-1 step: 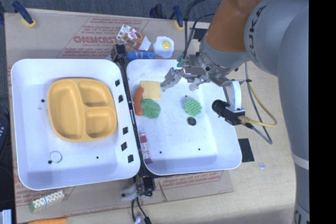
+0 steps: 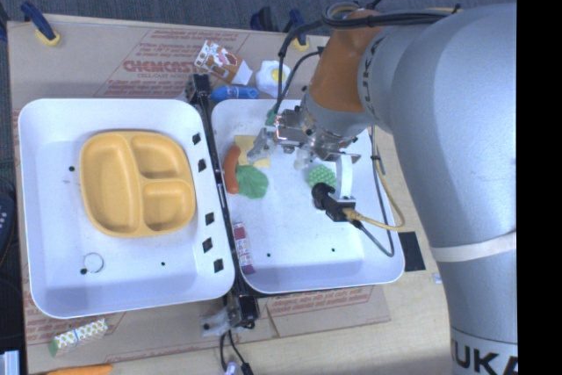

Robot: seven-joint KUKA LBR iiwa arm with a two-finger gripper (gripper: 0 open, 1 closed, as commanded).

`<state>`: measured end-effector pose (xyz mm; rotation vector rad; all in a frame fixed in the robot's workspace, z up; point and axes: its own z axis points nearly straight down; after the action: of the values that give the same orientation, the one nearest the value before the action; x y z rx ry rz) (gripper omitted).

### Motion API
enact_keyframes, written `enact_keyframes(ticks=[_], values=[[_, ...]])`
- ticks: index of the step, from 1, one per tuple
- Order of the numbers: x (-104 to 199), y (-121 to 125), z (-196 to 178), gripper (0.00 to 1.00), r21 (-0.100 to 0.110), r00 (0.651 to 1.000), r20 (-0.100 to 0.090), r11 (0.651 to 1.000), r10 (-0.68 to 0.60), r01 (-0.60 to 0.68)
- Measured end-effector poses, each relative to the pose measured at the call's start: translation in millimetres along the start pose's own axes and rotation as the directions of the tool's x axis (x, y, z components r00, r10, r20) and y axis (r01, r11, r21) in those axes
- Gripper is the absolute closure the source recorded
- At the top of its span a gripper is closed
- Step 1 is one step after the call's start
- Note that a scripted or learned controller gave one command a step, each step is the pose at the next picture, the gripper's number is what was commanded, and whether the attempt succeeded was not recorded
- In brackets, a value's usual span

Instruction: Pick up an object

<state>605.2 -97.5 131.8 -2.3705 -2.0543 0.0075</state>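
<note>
Yellow plastic catches the eye first: a divided tray lies in the left bin, well left of the green lump that I will use as my marker. That lump lies in the right bin, near its left wall, and an orange, carrot-like piece lies touching its left side. Just up from the lump lies a pale yellow scrap, and right beside that scrap hangs the gripper, up and to the right of the lump with its metal wrist crowded by cables. Whether its jaws are apart or together I cannot tell (the tips are lost against the white floor and the hardware above them), and I see nothing clearly held between them. Further right of the lump, a green knobbly object sits half under the arm. My worry is the crowding: the orange piece and the lump touch, so a descent between them could shove both aside or pinch only an edge that slips free on the lift. The thin scrap looks too flat to grip well. A reach toward the carrot-like piece also runs close to the bin wall, where a finger could catch. The trailing cable by the knobbly object might drag it, too.
</note>
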Motion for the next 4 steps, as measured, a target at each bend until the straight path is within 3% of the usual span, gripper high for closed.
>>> enact_keyframes(ticks=[1,2,3,4], values=[[8.0,12.1,40.7,0.00,0.001,0.999,-0.001,0.999,0.039,-0.039],[8.8,13.1,29.4,1.00,0.001,0.999,-0.002,0.999,0.034,-0.034],[8.8,13.0,29.5,0.00,0.001,0.999,-0.002,0.999,0.034,-0.034],[9.2,12.9,19.6,1.00,0.004,1.000,-0.003,1.000,0.031,-0.031]])
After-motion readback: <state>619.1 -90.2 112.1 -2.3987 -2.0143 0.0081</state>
